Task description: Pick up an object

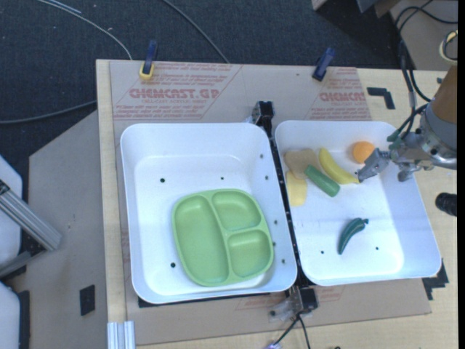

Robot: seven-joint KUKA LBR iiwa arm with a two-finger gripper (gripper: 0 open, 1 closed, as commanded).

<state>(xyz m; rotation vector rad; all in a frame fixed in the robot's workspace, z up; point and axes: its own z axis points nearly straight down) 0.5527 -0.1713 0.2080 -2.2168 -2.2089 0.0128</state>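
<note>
In the camera view, the gripper (372, 167) is hovering low over the upper right part of the right bin (407, 253), reaching in from the right; whether it is open or shut I cannot tell. An orange ball (362, 151) is sitting just up and left of its tip, and a yellow banana (334, 167) is lying just to its left, touching a green cucumber (322, 181). A dark green pepper (351, 234) is lying below the gripper, well apart. A green divided plate (221, 236) is resting in the left bin (145, 195), far left.
</note>
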